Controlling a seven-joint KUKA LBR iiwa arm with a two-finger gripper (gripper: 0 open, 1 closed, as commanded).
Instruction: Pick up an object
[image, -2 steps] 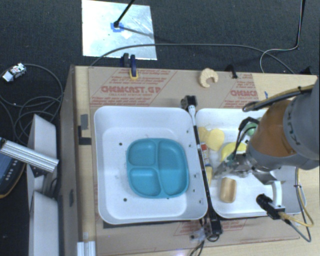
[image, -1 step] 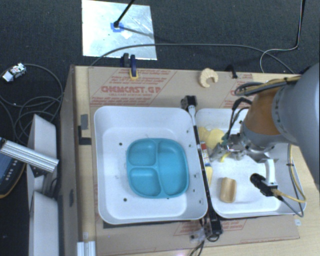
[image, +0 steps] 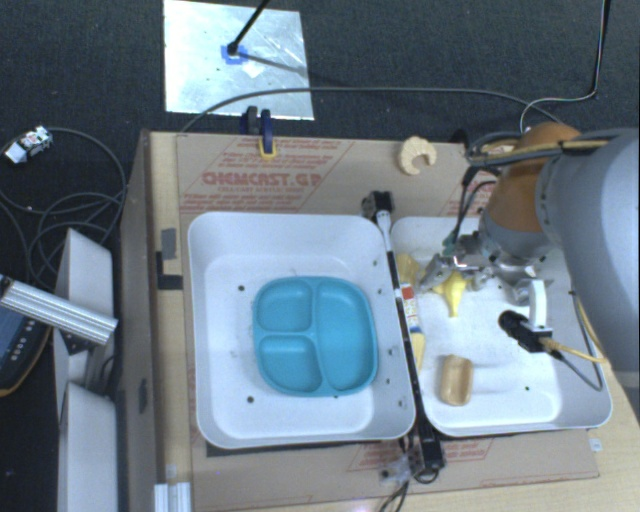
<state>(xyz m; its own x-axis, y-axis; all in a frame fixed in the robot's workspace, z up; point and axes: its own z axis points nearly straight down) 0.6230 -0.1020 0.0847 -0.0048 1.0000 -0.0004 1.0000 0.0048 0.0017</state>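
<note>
Camera view showed you the gripper (image: 458, 272) low in the right bin (image: 575, 400), toward its far left. It hung just over a yellow banana-shaped piece (image: 453, 293), probably lined up to grab it. You could not tell whether the pincer was spread or closed. A tan block (image: 456, 380) lay nearer, and a blue divided plate (image: 312, 335) filled the left bin (image: 215, 300).

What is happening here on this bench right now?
A grey robot arm reaches into the right bin, and its end effector is low over a yellow object. A tan cylinder lies nearer the front. The left bin holds a blue divided plate. Whether the end effector holds the yellow object is unclear.
</note>
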